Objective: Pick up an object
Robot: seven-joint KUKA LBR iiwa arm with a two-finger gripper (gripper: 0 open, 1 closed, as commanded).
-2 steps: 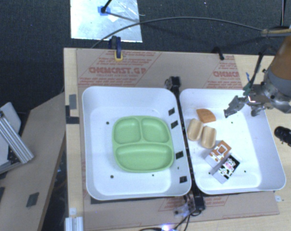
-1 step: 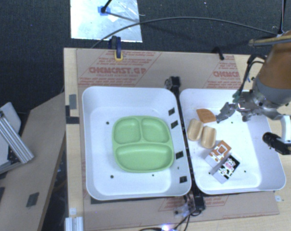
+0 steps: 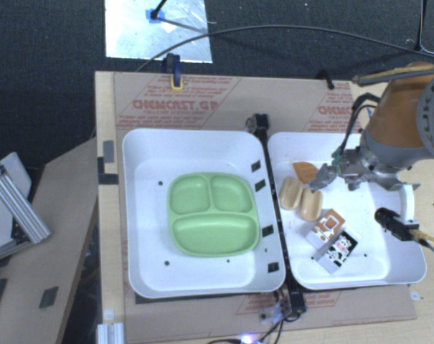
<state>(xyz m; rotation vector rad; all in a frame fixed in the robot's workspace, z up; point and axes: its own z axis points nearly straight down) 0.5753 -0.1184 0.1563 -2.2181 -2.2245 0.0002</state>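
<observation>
The right bin (image 3: 374, 264) holds several small objects. Two tan bread-like pieces (image 3: 300, 196) lie side by side near its left wall, with an orange wedge (image 3: 305, 170) just behind them. An orange-and-white box (image 3: 326, 227) and a black-and-white patterned box (image 3: 339, 248) lie closer to the front. My gripper (image 3: 323, 179) hangs low over the bin's back left part, right beside the orange wedge and the tan pieces. I see nothing held in it. The grey arm with its orange band (image 3: 399, 113) comes in from the right.
A green divided plate (image 3: 213, 213) lies in the middle of the left bin (image 3: 141, 156). A black divider with clips (image 3: 267, 192) runs between the bins. A black cable plug (image 3: 392, 223) hangs over the right bin's right side.
</observation>
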